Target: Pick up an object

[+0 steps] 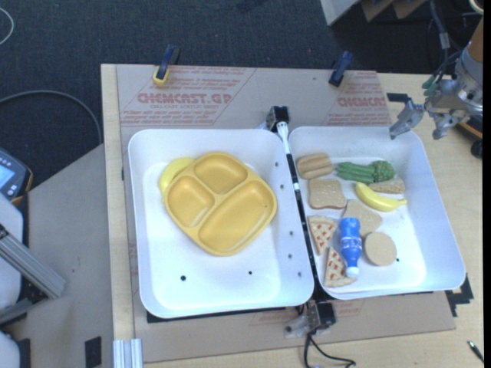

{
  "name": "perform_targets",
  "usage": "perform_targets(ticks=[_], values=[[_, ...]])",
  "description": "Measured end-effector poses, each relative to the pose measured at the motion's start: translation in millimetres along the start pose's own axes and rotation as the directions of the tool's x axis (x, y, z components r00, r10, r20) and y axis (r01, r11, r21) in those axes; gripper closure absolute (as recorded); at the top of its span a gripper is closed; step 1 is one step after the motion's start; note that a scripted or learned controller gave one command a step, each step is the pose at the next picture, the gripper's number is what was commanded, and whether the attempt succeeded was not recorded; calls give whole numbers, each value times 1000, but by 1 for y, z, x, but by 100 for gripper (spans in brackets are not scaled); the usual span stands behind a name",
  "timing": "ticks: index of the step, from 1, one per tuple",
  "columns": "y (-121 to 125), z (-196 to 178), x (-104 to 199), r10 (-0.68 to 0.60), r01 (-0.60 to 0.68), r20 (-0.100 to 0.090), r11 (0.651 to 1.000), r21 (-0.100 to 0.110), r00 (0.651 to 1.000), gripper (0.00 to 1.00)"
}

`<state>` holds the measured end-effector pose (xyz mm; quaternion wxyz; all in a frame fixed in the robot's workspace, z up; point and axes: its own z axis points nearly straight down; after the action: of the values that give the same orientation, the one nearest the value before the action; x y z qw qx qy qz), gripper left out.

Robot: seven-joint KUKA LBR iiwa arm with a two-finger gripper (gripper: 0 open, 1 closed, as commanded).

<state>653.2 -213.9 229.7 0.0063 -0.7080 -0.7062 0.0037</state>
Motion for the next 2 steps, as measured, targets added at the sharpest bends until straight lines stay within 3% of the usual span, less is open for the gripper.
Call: perform_targets(ticks=[1,2], values=[[3,-8,0,-3,3,4,1000,-14,1000,0],[-1,35,3,-3,3,2,1000,-9,1000,0]])
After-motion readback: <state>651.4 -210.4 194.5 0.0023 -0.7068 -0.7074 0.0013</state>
